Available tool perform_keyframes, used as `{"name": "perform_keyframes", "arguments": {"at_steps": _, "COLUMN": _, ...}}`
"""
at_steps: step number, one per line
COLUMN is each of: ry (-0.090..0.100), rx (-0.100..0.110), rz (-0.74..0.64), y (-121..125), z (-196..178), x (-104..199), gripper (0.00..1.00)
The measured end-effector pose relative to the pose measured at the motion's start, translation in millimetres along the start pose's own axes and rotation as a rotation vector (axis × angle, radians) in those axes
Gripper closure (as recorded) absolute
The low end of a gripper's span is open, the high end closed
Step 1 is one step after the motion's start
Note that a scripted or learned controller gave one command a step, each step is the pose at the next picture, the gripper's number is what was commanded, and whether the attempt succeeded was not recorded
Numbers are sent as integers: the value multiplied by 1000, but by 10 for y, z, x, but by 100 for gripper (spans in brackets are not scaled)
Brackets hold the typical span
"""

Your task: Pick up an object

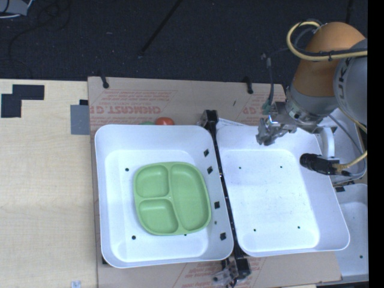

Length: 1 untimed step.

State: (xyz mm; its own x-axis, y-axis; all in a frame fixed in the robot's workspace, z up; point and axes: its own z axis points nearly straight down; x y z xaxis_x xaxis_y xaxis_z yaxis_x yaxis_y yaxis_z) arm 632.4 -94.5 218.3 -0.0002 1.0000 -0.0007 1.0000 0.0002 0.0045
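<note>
Green and three-sectioned, the plate (172, 198) lies flat in the left bin (114, 143). Over the right bin (324, 233), at its far edge, hangs the hand (268, 134); whether it is open or closed cannot be told.

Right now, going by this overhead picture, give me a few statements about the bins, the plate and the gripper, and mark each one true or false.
1. The green plate lies in the left bin. True.
2. The plate has three compartments. True.
3. The gripper hangs over the green plate. False: it is at the far edge of the right bin, well away from the plate.
4. A small red thing sits inside the right bin. False: it lies outside the bins, just behind the left bin's far rim.
5. The plate is stacked on another plate. False: it lies alone on the bin floor.
</note>
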Motion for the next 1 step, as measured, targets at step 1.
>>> {"name": "perform_keyframes", "arguments": {"at_steps": 1, "ry": 0, "rx": 2, "rz": 0, "y": 9, "z": -531, "x": -15, "gripper": 100}}
